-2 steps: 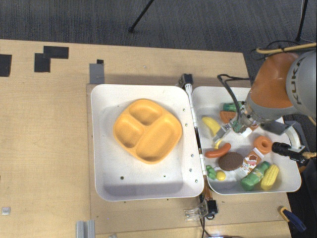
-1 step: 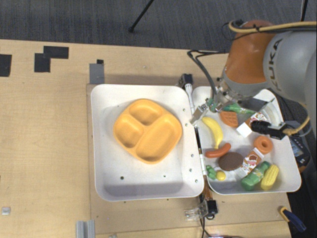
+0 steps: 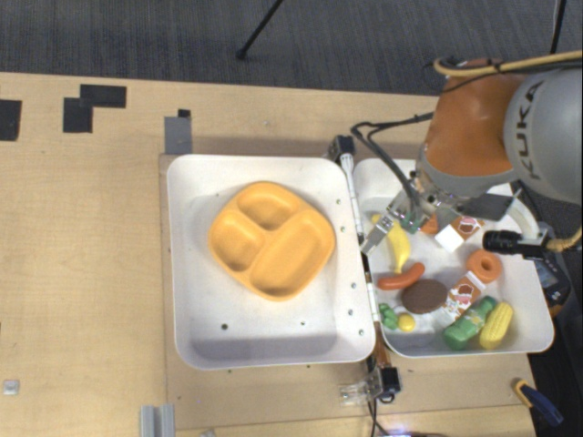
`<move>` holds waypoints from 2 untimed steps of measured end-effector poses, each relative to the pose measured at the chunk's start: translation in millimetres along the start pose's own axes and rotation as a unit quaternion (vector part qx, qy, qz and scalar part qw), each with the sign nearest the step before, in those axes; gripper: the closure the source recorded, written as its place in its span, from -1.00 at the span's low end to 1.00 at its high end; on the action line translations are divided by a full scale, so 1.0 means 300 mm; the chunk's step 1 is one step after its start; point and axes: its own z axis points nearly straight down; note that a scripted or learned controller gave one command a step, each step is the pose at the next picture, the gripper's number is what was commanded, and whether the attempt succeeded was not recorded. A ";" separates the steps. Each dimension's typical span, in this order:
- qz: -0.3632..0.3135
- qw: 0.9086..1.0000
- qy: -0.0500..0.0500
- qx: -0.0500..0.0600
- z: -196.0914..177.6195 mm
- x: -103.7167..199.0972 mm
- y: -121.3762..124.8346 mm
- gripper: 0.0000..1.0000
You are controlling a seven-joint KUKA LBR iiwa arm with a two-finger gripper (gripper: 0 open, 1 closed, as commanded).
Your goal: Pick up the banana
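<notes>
The yellow banana [image 3: 399, 247] lies in the right bin [image 3: 537, 340], near its left wall, pointing towards the front. My gripper [image 3: 395, 225] hangs over the banana's far end. Its fingers are spread wider than the fruit, one finger [image 3: 376, 237] to the left and the other up to the right. The gripper is open, with the banana's tip just below the gap and no grip visible. The grey arm with its orange band covers the back of the right bin.
A red sausage [image 3: 401, 279] and a brown disc [image 3: 424, 296] lie just in front of the banana. A white cube [image 3: 448, 237], an orange ring [image 3: 484, 267], corn [image 3: 496, 324] and a green item [image 3: 463, 331] crowd the right side. The left bin [image 3: 196, 335] holds an orange divided plate [image 3: 271, 239].
</notes>
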 end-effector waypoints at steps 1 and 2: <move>-0.204 0.979 0.000 -0.001 -0.001 0.036 0.041 -1.00; -0.292 0.956 -0.001 -0.001 -0.002 0.060 0.111 -1.00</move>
